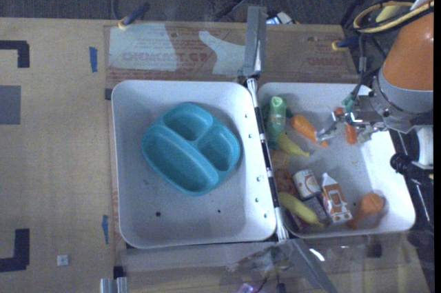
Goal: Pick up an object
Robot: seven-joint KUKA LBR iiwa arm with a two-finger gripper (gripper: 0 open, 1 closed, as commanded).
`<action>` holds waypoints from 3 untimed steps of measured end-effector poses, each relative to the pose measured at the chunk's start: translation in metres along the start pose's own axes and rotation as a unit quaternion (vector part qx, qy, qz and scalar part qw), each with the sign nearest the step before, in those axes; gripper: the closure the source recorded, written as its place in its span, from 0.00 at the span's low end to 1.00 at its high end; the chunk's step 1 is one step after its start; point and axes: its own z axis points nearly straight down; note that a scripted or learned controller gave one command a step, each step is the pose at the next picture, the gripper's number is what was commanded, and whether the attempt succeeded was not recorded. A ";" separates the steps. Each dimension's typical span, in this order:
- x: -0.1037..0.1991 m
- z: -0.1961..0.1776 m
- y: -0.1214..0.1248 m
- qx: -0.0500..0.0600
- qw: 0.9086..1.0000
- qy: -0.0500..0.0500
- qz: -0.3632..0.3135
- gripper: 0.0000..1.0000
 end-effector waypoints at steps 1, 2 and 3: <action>0.010 0.127 0.023 -0.002 1.000 0.000 0.029 0.00; 0.010 0.127 0.023 -0.002 1.000 0.000 0.029 0.00; 0.009 0.121 0.023 0.000 1.000 0.000 0.031 1.00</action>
